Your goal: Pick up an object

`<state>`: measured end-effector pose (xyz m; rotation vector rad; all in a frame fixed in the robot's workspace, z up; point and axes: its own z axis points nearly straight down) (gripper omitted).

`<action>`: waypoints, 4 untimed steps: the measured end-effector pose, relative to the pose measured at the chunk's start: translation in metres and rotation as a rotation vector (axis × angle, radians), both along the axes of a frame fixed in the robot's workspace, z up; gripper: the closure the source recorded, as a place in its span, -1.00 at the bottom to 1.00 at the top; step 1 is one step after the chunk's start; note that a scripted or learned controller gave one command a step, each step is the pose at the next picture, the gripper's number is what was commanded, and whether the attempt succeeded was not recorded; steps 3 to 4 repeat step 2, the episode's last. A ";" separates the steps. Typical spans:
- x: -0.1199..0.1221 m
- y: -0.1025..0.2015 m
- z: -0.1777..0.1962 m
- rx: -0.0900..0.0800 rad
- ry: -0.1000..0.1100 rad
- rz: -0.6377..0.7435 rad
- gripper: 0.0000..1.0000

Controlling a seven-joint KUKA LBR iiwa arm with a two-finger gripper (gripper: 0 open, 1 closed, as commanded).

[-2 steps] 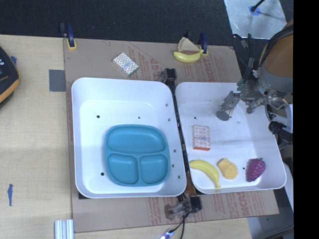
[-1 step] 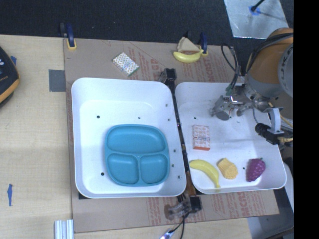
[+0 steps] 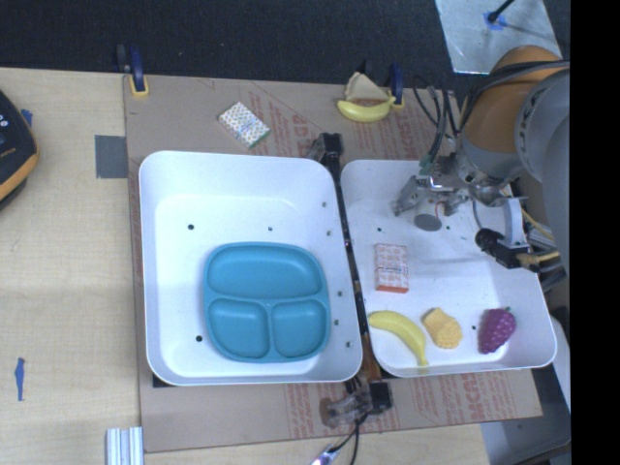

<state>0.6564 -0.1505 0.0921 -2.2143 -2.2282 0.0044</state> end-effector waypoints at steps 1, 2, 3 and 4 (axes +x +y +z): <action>0.000 -0.001 0.011 -0.001 0.000 0.002 1.00; -0.036 0.072 0.101 0.002 0.000 -0.001 1.00; -0.036 0.072 0.101 0.002 0.000 -0.001 1.00; -0.036 0.072 0.101 0.002 0.000 -0.001 1.00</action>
